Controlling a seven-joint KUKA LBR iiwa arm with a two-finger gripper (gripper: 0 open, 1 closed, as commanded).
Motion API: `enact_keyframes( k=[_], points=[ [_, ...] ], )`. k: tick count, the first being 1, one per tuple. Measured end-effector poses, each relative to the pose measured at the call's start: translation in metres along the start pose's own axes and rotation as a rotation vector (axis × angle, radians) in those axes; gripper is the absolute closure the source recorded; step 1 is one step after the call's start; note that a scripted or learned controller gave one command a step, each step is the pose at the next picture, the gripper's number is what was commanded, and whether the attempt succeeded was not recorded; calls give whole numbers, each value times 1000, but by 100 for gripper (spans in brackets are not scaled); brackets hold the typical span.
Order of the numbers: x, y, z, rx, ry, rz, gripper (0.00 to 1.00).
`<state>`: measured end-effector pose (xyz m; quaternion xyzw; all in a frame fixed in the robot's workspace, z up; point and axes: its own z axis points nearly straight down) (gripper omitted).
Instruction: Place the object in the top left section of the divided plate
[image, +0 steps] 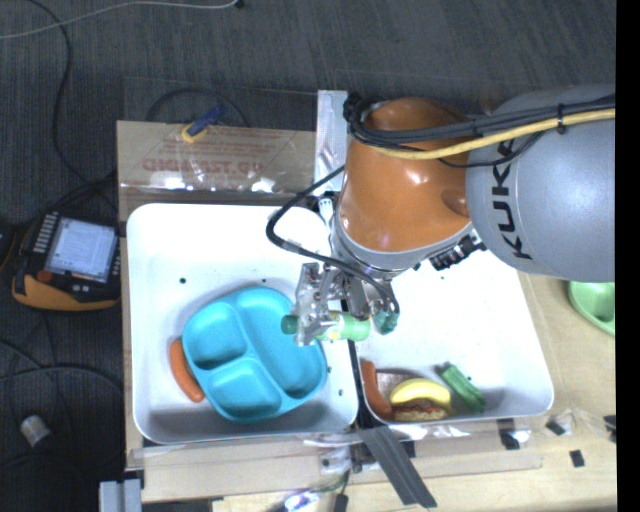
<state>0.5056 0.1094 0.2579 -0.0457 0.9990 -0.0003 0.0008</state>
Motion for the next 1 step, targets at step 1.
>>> enact_keyframes(
  k=[1],
  points=[
    [0, 0, 0, -1, 0, -1, 0]
  ],
)
